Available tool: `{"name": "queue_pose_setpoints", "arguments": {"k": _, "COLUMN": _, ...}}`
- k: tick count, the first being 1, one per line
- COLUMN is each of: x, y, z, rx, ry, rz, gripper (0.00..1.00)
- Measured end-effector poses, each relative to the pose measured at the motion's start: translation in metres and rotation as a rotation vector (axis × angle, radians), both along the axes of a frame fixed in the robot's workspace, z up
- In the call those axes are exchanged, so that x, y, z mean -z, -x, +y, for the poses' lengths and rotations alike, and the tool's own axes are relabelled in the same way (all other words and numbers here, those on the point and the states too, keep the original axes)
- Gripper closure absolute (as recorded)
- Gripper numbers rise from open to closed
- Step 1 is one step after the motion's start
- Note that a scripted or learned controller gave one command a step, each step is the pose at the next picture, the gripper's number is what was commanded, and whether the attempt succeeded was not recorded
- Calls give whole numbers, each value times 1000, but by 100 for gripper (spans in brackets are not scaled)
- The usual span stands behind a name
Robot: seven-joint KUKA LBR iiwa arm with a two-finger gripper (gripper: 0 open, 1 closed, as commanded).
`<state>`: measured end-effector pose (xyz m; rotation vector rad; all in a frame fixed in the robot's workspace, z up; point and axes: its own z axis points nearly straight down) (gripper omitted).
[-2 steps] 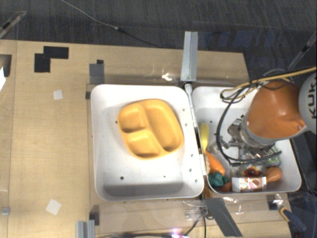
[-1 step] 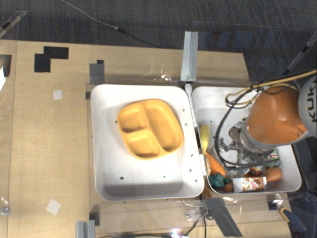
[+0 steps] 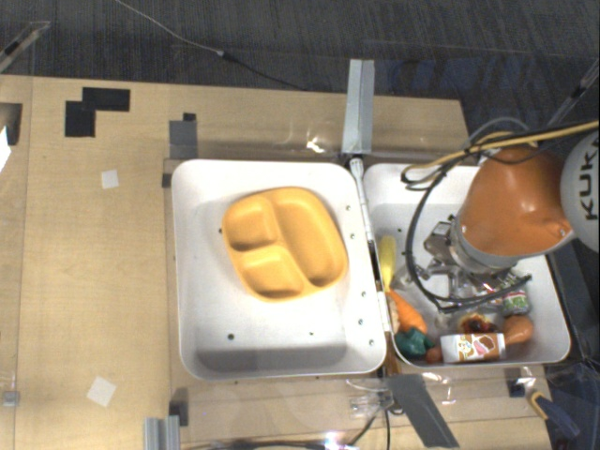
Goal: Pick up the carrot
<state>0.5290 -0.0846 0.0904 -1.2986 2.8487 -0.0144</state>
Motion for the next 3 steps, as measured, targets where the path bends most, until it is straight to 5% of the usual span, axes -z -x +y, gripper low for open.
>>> {"name": "queue_pose_setpoints", "arguments": {"k": 1, "x": 0, "y": 20, "z": -5, "rx": -23, "ry": -3, "rz": -11, "gripper": 0}}
{"name": "queue_pose_setpoints", "arguments": {"k": 3, "x": -1, "y": 23, "z": -4, "rx": -54, "ry": -1, "rz": -13, "gripper": 0}}
